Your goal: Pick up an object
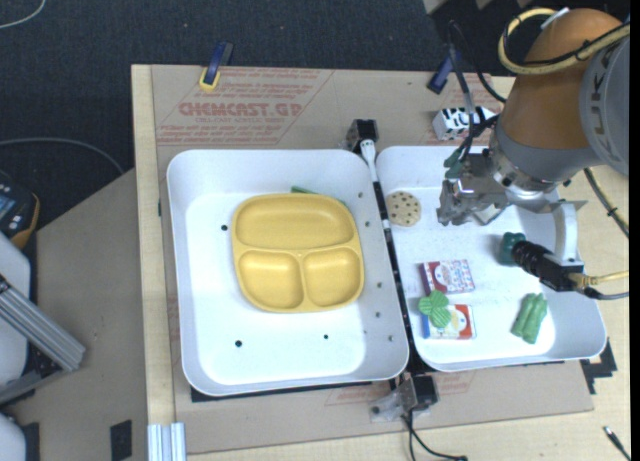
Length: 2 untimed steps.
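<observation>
My gripper (457, 211) hangs over the upper middle of the right bin (590, 334), its metal fingers pointing down toward the bin floor. A round tan cookie with dark dots (403, 207) lies just left of it. Below it sit a small red and white card (448, 276) and a colourful packet with a green leafy piece on top (444, 317). A green pickle-shaped toy (528, 316) rests at the lower right, and a dark green knob (512, 245) lies near the black cable fitting. I see nothing between the fingers.
The left bin (190, 279) holds a yellow divided plate (297, 250), with a green sliver (303, 190) showing behind its far rim. A black divider strip (385, 239) runs between the bins. Clamps and cables sit at the bench edges.
</observation>
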### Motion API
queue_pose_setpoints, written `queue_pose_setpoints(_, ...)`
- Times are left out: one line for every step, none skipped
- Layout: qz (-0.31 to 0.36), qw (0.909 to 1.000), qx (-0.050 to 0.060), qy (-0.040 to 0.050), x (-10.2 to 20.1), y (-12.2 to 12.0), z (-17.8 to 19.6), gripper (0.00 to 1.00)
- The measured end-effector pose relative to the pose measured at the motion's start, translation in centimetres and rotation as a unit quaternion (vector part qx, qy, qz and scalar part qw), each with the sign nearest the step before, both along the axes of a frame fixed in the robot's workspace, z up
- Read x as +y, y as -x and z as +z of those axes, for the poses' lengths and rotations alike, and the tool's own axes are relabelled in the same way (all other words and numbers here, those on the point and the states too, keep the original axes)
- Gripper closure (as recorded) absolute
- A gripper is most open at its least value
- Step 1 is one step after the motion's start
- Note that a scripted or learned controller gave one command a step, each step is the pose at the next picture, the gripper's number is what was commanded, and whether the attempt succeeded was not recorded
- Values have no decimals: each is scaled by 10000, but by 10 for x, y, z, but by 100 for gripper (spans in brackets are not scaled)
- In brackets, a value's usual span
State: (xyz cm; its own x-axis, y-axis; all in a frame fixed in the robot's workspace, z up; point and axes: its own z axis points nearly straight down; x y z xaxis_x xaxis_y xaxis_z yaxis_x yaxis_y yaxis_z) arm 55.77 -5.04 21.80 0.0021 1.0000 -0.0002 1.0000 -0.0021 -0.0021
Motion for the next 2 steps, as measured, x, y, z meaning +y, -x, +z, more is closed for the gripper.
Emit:
queue_pose_setpoints(14, 10000, 2, -2, 8, -2, -3, 100)
queue_pose_setpoints(5, 10000, 4, -2, 9, 6, -1, 100)
